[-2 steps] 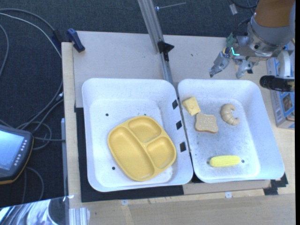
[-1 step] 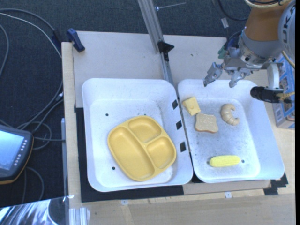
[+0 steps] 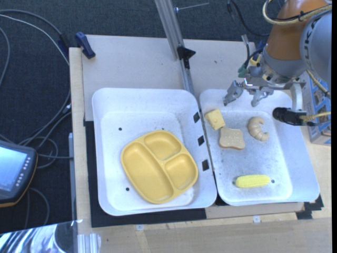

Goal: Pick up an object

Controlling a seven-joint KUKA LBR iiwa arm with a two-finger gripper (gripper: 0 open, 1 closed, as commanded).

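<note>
Pale croissant-shaped toy [image 3: 258, 128] lies untouched in the right white bin [image 3: 300, 178]; the hand [image 3: 245, 95] hovers above it, fingers spread and empty. Grasping remains.

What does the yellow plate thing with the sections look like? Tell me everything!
The yellow divided plastic plate is a rounded tray with a raised rim and three hollow sections: one long section along its left side and two smaller ones on the right. It looks smooth, a little shiny and all one colour. It lies flat, face up and turned at a slant, on the floor of the left shallow white bin, toward its front. No food sits in it, and it touches only the bin.
</note>
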